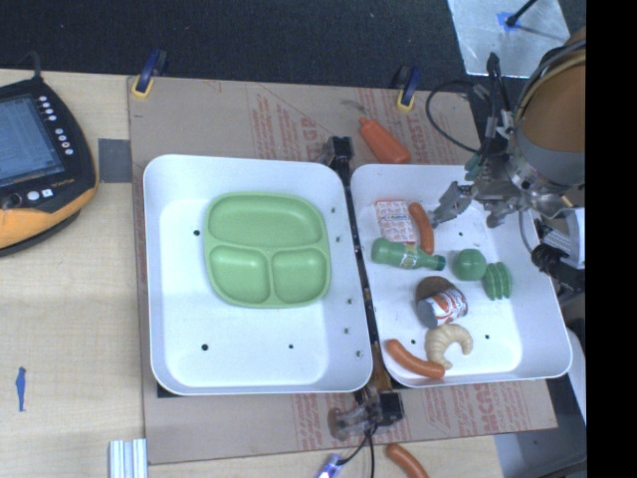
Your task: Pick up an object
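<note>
The right bin (518, 361) holds several toy items: a pink packet (394, 219), an orange sausage (423, 227), a green bottle (406, 257) lying on its side, a green ball (469, 263), a green ridged piece (497, 280), a can (440, 303), a croissant (447, 342) and a hot dog (415, 359). My gripper (476, 203) hovers over the bin's far right part, just beyond the green ball, with its fingers (448, 203) spread open and nothing between them.
The left bin (169, 297) carries a green divided plate (267, 248). An orange carrot-like toy (383, 141) lies outside the bins at the back, and another sausage (408, 459) at the front. A teach pendant (35, 162) rests at the far left.
</note>
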Controlling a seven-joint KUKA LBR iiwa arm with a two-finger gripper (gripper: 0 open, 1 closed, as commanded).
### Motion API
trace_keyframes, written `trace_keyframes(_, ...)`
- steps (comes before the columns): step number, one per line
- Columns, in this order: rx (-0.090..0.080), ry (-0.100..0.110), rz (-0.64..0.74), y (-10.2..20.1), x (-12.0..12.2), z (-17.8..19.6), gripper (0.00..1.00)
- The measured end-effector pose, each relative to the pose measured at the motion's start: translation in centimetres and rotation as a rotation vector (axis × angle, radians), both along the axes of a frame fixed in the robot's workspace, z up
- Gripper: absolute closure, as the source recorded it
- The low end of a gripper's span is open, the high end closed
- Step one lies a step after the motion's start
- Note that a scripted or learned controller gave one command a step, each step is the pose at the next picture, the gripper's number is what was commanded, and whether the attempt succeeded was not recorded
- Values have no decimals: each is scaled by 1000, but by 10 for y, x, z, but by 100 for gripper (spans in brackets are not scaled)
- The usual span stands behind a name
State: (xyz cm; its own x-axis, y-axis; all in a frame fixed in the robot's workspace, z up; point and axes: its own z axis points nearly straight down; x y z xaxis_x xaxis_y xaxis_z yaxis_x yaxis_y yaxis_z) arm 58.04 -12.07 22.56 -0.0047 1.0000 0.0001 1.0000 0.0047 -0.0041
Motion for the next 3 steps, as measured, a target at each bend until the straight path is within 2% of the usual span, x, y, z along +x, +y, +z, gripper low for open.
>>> trace_keyframes(1,-2,1,1,18,75,-42,0)
trace_keyframes(2,-1,-7,-2,-6,67,-130,0)
trace_keyframes(3,-1,-8,1,-6,68,-118,100)
